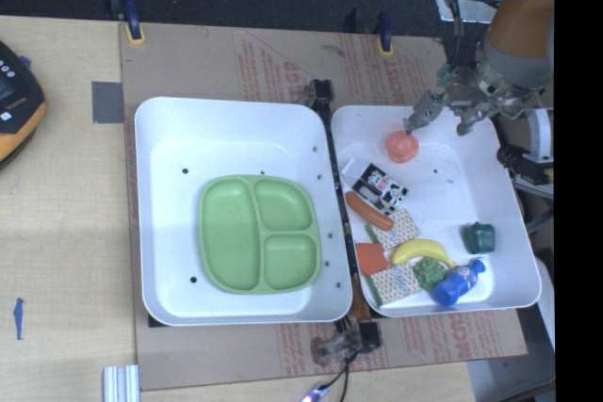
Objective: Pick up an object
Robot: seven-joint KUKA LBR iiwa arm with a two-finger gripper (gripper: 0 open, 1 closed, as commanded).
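Green divided plate (257, 233) in the left bin (160, 122) far left of and below the pincer, pink ball (402, 146) just below its left finger in the right bin (504, 202), pincer (443, 120) spread wide and holding nothing, toy clutter further below

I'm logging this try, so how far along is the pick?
Done: the gripper has been brought over the right bin, fingers spread just above the pink ball. In hand: nothing sits between the fingers. Left: closing on something and lifting it; the banana and hot dog lie untouched.
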